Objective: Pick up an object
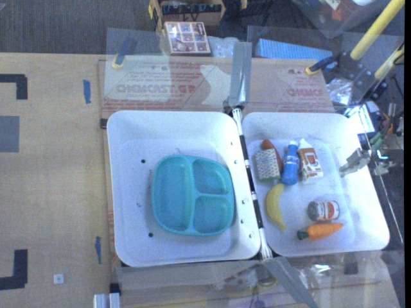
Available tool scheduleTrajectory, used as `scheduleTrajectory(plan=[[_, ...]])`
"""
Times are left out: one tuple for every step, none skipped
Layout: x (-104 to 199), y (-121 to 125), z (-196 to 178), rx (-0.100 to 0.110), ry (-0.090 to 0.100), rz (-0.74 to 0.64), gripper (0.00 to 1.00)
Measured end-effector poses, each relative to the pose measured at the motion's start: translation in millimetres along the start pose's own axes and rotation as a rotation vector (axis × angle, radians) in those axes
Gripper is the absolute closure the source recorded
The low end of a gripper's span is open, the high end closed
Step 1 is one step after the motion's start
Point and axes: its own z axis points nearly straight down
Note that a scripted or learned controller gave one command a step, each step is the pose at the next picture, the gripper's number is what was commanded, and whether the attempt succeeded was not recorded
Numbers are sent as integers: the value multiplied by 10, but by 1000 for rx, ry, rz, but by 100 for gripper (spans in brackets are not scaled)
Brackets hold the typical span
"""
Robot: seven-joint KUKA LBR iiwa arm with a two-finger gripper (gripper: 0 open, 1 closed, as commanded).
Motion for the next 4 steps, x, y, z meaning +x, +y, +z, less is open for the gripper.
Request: scheduleTrajectory(plan=[[506,355,1011,0,0,-80,0],[561,1409,1395,-5,-4,-227,0],[476,710,1390,-6,-2,-204,0],[476,725,1283,-11,-3,-204,100]])
